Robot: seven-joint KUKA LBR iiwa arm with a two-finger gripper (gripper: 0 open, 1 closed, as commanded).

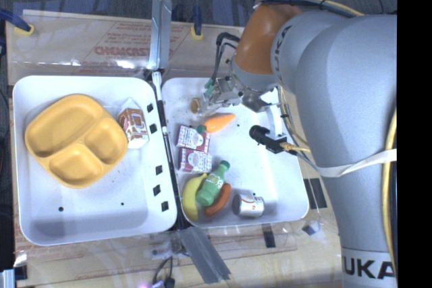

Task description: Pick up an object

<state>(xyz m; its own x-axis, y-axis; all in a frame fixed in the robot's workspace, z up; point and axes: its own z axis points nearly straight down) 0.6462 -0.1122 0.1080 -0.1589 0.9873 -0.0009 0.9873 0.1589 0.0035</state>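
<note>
The big grey KUKA arm with its orange band reaches in from the right and bends down over the far end of the right shallow white bin. The left shallow white bin lies just beside it, the two divided by a black-marked rim. In the left bin rests a yellow plastic tray with three compartments, and just beside its right edge leans a small brown and white carton.

The two-finger gripper hangs at the far left corner of the right bin, close above an orange plastic carrot; whether its fingers are apart or closed I cannot tell, and nothing can be seen between them.

Nearer the camera in that bin lie two small red and white cartons, one behind the other. Below them a yellow banana-like fruit touches a green plastic bottle, which lies tilted across an orange-red sausage shape. A small silver can with a red label lies on its side just to the right of these
</note>
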